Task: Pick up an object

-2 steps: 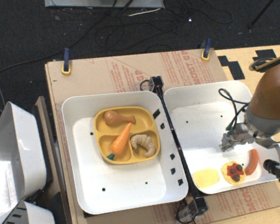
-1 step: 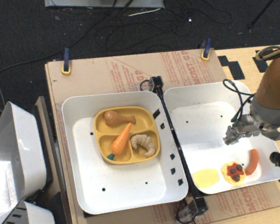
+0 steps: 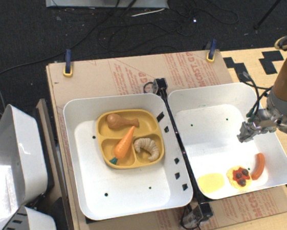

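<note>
Camera view, from above at a slant:

My arm: I reach in from the right edge, the orange band showing above the wrist, the grey body below it.

My pincer (image 3: 247,132): it hangs over the right side of the right bin (image 3: 208,99), above bare white floor. It is small and dark from here, and I cannot tell whether it stands apart or together. I see nothing between its tips.

Right bin, near edge: three things lie in a row along the front. A flat yellow piece (image 3: 211,182) sits furthest left. Just beside it is a small round piece with red and dark toppings (image 3: 239,175). Just right of that, an orange-red sausage (image 3: 258,166) lies tilted, close to the right wall. All three lie apart from my pincer, toward the front of the bin.

Left bin (image 3: 87,159): it holds a yellow divided plate (image 3: 102,127) set a little above the middle.

Plate, top compartment: a brown chicken drumstick (image 3: 122,121) lies across it.

Plate, lower left compartment: an orange carrot (image 3: 124,144) lies slanted, its green end toward the front, its tip reaching over the divider toward the drumstick.

Plate, lower right compartment: a pale curled shrimp (image 3: 146,146) rests here, just beside the carrot.

Bench: both bins sit side by side on a brown cardboard sheet (image 3: 128,72), held at the far edge by two yellow clamps (image 3: 68,69).
</note>
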Tool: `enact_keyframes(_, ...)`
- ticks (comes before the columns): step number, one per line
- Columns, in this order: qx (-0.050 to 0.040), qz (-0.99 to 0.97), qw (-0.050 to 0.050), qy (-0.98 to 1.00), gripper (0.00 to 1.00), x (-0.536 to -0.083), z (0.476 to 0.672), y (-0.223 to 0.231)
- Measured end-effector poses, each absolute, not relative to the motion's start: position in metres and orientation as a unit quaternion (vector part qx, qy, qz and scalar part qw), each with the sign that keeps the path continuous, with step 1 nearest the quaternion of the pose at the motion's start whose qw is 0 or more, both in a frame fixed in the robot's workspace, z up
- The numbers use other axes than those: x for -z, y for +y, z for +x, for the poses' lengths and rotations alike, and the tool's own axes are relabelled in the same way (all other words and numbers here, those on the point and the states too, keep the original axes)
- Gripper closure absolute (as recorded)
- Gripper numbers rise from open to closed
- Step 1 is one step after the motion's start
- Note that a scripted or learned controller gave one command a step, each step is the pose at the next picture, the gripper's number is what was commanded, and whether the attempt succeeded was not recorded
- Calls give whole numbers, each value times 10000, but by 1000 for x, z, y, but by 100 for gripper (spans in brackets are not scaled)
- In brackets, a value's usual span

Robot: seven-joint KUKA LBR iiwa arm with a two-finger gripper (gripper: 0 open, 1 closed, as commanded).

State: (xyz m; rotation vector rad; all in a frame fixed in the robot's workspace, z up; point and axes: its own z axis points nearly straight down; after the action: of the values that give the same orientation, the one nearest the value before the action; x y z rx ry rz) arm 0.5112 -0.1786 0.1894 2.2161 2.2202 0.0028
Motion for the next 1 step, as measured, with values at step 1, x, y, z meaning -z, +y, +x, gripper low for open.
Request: enact_keyframes(1, -7, 7061, 18, 7081, 100, -210, 512, -179)
